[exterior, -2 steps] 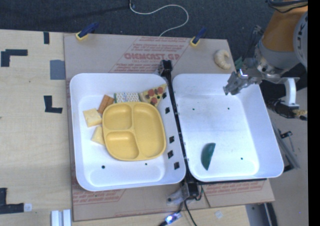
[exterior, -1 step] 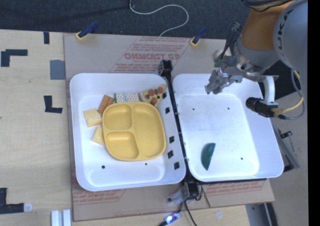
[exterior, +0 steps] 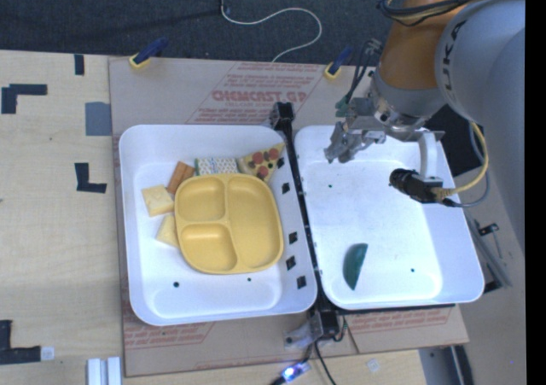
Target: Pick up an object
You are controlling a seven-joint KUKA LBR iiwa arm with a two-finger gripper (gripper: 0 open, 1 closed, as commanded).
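Observation:
My gripper (exterior: 339, 151) hangs over the far left corner of the right bin (exterior: 444, 281), with nothing visible between its fingers. A small teal object (exterior: 354, 264) lies near the front of that bin, well below the gripper. In the left bin (exterior: 136, 204) a yellow divided plate (exterior: 229, 223) covers the middle. Around its far and left edges lie a tan cracker-like piece (exterior: 158, 200), an orange-brown piece (exterior: 180, 176), a green-and-white patterned item (exterior: 216, 166) and a small colourful item (exterior: 264, 160).
A black divider with clips (exterior: 294, 204) runs between the two bins. A black cable connector (exterior: 414, 183) hangs off the arm over the right bin. A white cable (exterior: 273, 16) loops on the dark surface behind the bench.

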